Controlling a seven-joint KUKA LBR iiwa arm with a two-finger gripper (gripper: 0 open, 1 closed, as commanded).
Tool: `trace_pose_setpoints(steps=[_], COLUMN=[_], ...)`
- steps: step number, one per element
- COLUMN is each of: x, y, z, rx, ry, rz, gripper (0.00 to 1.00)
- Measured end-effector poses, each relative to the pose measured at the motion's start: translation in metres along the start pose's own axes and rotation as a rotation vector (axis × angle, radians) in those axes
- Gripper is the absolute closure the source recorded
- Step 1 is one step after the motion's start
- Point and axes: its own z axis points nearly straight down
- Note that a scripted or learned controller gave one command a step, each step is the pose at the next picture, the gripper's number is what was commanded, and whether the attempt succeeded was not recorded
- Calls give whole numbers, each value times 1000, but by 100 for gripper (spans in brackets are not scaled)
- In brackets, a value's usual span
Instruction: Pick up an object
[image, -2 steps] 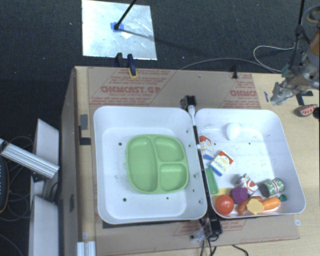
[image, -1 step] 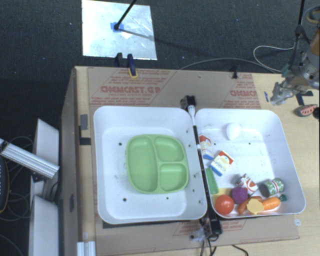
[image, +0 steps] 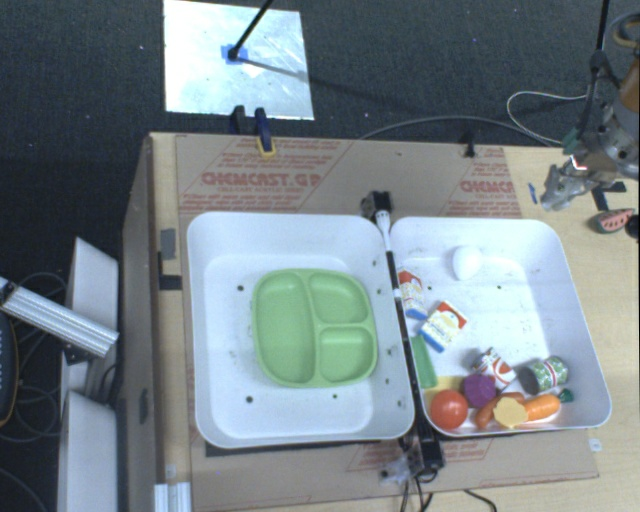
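The right bin (image: 560, 300) holds several small objects. A white egg (image: 467, 262) lies near its back wall. A small carton (image: 443, 325) and a red and white packet (image: 408, 290) lie at its left side, next to a green stick (image: 422, 360). Along the front lie a red tomato (image: 449, 408), a purple piece (image: 481, 388), an orange carrot (image: 540, 407) and a green can (image: 545, 374). My gripper (image: 556, 188) hangs at the upper right, beyond the right bin's far corner and well apart from all the objects.
A green divided plate (image: 315, 328) lies in the left bin (image: 225, 300). A reddish object (image: 612, 220) rests on the bench right of the gripper. Cables run across the floor behind the bench.
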Motion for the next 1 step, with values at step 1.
trace_pose_setpoints(steps=[1], x=[0], y=[0], z=[0], rx=[0], ry=[0], rz=[0], gripper=[100])
